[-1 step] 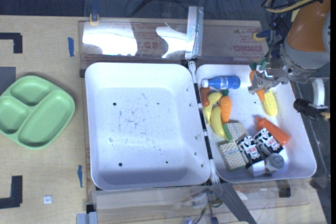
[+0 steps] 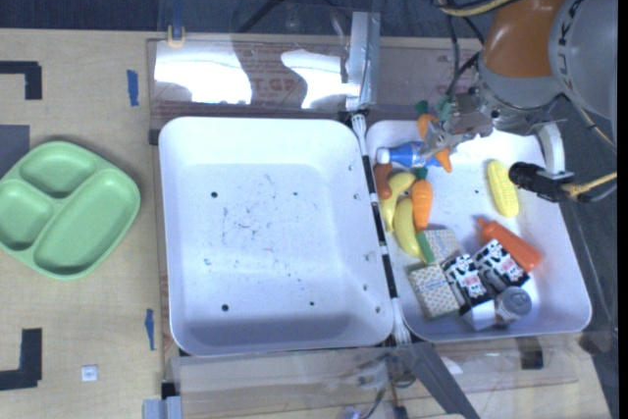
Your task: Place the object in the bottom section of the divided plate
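Judging by the layout, nothing is placed yet: the green divided plate [image 2: 67, 208] sits on the bench at far left, outside both bins, and all three of its sections look bare, including the long bottom one.

The task's object is not named; my best guess is the small orange piece [image 2: 439, 152] at the gripper [image 2: 446, 134], near the back of the right bin [image 2: 564, 280]. It lies touching or just under the gripper tip, but the view is too cluttered to tell whether it sits between the fingers, so a hold cannot be claimed and the pincer's state cannot be told.

Around it: a blue-and-white piece [image 2: 400, 155] just to its left, a carrot [image 2: 421, 202] and a banana [image 2: 405, 226] nearer the bin divider, a corn cob [image 2: 502, 186] to the right, and a heap of boxes and a can [image 2: 481, 280] toward the front.

The left bin [image 2: 265, 221] lies between gripper and plate.

Left to do: secure the object, lift, carry across the left bin, lower into the plate's bottom section, release. Essentially the whole task remains.
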Tool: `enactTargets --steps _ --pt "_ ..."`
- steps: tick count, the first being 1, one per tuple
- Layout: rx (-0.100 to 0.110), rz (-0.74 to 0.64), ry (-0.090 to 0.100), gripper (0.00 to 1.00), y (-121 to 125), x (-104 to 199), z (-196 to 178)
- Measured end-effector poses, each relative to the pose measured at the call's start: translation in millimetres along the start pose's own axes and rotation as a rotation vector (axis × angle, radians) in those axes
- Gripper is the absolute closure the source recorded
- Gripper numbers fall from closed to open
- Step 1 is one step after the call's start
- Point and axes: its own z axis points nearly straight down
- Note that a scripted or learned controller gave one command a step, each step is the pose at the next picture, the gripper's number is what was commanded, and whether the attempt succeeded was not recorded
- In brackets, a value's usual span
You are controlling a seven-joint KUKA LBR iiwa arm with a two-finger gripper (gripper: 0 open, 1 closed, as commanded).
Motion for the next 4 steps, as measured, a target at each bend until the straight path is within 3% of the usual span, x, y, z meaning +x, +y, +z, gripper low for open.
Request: enactTargets --steps 1,2,3,4 --pt "0.003 -0.038 0.002 1.00 -40 75 -26" --pt "0.005 -0.049 0.002 1.00 -80 155 1" --pt "0.000 -0.169 0.001 1.00 -31 220 -19" --pt "0.001 -0.130 0.001 1.00 45 258 33"
